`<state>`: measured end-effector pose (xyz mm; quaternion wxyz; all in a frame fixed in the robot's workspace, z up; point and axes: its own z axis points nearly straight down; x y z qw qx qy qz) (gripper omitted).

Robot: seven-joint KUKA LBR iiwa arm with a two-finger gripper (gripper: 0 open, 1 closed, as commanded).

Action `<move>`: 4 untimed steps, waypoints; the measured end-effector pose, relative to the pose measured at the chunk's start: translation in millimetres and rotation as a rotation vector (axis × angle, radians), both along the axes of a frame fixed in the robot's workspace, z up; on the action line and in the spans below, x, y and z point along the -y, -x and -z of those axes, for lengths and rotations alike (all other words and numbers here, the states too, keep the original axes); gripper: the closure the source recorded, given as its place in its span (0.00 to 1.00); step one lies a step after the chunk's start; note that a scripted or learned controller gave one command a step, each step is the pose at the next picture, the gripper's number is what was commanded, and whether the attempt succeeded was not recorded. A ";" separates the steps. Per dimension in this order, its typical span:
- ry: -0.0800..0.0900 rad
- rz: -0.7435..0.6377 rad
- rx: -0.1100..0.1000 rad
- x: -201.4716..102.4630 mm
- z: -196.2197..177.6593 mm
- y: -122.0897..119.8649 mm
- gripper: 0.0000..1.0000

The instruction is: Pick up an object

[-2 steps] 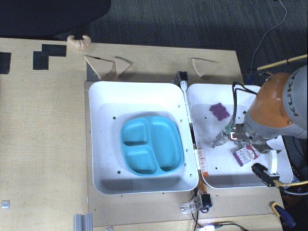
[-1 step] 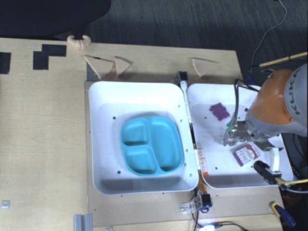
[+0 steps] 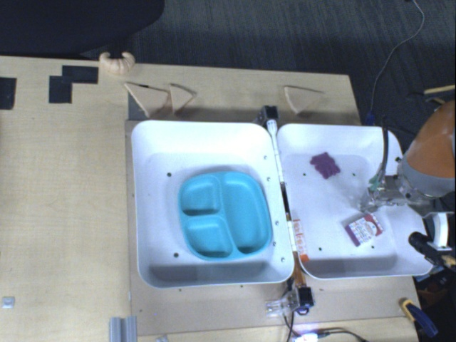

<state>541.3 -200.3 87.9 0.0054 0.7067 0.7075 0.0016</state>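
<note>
The gripper (image 3: 373, 199) hangs low in the right bin (image 3: 335, 258), near its right wall, with the grey arm (image 3: 427, 168) and its orange band coming in over that wall; whether it is released or clenched I cannot tell, as the tip is small and blurred. Just below and left of it lies a small packet (image 3: 363, 230), red and white with print too fine to read, tilted on the bin floor and apart from the tip. A purple piece (image 3: 325, 164) lies farther up and left, well apart from both, with bare white floor between them and along the bin's front and left sides. A red and white label (image 3: 298, 237) sits on the ridge where the two bins meet; its writing cannot be read. The left bin (image 3: 153, 191) holds a blue tray (image 3: 224, 214) with three compartments, set near the middle with room all round. Cables (image 3: 296, 312) lie on the bench (image 3: 64, 205) at the front.
</note>
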 end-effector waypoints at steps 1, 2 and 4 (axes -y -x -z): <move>-0.004 -0.005 -0.004 5.0 1.7 -91.7 1.00; -0.006 -0.006 -0.004 -71.2 -79.2 -108.9 1.00; -0.005 -0.004 -0.005 -109.3 1.6 -85.2 0.00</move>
